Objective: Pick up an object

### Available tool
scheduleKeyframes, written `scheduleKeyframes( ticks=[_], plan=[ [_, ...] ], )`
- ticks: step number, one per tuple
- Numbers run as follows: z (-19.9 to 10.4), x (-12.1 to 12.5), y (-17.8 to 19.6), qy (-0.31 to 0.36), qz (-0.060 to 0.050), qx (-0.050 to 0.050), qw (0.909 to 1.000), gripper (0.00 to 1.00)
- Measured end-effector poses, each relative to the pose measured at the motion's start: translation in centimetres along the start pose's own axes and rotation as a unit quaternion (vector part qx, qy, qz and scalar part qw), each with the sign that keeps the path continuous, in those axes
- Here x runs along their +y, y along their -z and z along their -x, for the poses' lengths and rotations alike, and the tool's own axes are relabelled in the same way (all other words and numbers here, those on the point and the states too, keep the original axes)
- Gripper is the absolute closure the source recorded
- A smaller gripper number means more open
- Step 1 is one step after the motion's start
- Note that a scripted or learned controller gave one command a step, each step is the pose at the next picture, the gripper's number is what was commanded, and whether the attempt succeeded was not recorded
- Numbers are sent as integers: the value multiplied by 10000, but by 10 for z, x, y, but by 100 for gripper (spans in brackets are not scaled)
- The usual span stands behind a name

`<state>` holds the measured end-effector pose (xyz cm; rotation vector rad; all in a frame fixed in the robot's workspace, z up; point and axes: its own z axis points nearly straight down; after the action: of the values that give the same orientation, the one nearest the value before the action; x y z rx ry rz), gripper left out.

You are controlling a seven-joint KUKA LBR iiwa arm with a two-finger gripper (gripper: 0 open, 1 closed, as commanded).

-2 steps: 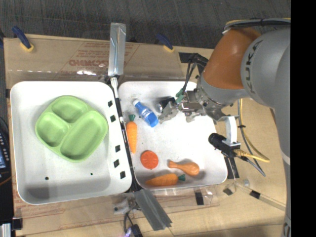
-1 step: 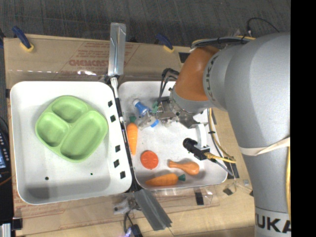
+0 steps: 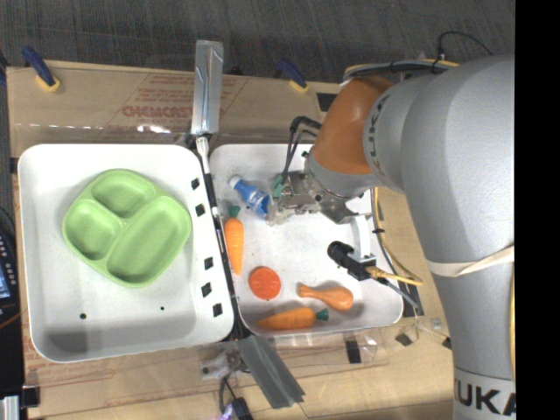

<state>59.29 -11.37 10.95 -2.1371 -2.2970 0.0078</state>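
In the right bin [image 3: 385,309] lie several toy foods. A blue and white bottle-like piece [image 3: 248,192] rests near the bin's upper left corner. Below it an orange carrot [image 3: 234,244] lies lengthwise along the left wall. An orange round fruit [image 3: 264,282], a tan drumstick [image 3: 329,296] and a second carrot [image 3: 289,319] sit near the front wall. My gripper [image 3: 281,203] hangs low in this bin, just right of the blue piece and close to it. Nothing is visibly held.
The left bin [image 3: 52,322] holds a green divided plate [image 3: 128,226]. A metal divider [image 3: 206,86] stands between the two bins at the back. The arm's orange band [image 3: 346,134] and grey body cover the right bin's right side.
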Motion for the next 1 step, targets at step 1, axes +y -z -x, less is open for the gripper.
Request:
scheduleKeyframes(
  ticks=[1],
  plan=[
    [-30, 2, 125, -754, 36, 2, 9972, 100]
  ],
)
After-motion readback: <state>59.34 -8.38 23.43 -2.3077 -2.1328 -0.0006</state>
